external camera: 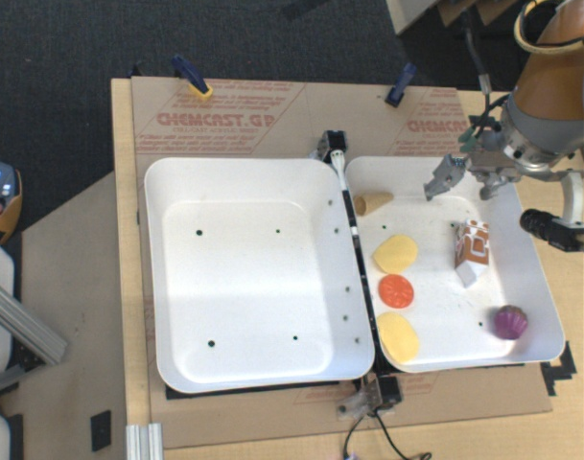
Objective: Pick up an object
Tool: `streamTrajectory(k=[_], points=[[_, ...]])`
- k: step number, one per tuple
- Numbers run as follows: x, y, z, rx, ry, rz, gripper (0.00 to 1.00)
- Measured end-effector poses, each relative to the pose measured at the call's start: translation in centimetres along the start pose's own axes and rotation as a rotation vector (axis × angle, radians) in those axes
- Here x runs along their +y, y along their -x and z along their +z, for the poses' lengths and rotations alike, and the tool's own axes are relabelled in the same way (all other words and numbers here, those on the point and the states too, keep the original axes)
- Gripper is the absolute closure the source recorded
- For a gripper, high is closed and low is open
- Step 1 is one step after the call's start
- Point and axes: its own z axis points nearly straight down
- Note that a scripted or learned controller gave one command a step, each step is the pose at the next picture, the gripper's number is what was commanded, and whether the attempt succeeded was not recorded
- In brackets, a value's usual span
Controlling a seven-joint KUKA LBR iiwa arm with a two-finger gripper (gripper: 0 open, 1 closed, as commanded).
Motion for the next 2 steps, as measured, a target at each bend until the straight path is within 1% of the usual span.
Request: streamTrajectory(k=[1,2], points=[[-1.8,-3.8,13.5,0.003,-0.008,-0.002,0.0],[-1.5,-3.5,11.7,-0.001,0.003,0.001,1.0]])
